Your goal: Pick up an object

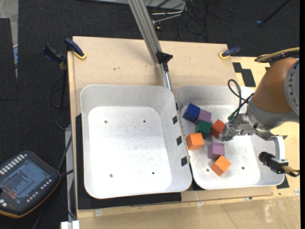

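- My gripper (228, 132) sits low in the right bin (248, 173), beside a red-orange block (218, 127); finger spacing cannot be told.
- The bins rest on a tan board (119, 61).
- Dark floor surrounds; a pendant (24, 182) lies at left.

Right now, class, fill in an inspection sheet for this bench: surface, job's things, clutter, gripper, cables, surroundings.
Surface: tan board bearing the left bin and right bin.
Job's things: in the right bin, blue cube, green cube, two purple cubes, three orange cubes.
Clutter: nothing seen.
Gripper: gripper low beside the cube cluster.
Cables: black cable looping at the wrist; more behind the bench.
Surroundings: teach pendant, metal pole, clamps at the corners.
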Controlling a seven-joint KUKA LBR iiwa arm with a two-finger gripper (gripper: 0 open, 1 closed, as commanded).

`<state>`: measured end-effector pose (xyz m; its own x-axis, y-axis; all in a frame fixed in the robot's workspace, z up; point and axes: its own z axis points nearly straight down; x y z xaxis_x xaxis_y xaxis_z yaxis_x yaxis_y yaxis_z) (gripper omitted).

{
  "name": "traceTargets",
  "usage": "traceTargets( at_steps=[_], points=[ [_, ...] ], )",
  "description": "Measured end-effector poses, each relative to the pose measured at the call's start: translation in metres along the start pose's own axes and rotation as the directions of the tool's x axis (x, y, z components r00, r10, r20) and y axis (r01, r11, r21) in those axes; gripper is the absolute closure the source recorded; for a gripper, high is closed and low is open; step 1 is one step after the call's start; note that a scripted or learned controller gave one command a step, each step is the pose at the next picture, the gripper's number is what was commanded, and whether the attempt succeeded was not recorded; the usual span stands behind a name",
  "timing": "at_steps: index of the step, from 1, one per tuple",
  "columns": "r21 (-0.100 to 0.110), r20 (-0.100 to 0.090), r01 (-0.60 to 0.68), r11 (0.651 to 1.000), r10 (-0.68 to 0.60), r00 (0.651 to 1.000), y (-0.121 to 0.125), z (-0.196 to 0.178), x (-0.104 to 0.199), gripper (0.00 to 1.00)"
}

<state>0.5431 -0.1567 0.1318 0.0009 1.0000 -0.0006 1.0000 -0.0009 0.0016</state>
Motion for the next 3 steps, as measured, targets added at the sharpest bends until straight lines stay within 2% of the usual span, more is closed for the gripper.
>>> traceTargets(
  at_steps=[1, 2, 3],
  points=[
    [-0.006, 0.001, 0.004, 1.000, -0.004, 1.000, 0.002, -0.063, 0.004, 1.00],
    [-0.003, 0.001, 0.004, 1.000, -0.004, 1.000, 0.003, -0.082, 0.004, 1.00],
    [0.002, -0.003, 0.009, 1.000, -0.009, 1.000, 0.000, -0.081, 0.065, 1.00]
  ],
)
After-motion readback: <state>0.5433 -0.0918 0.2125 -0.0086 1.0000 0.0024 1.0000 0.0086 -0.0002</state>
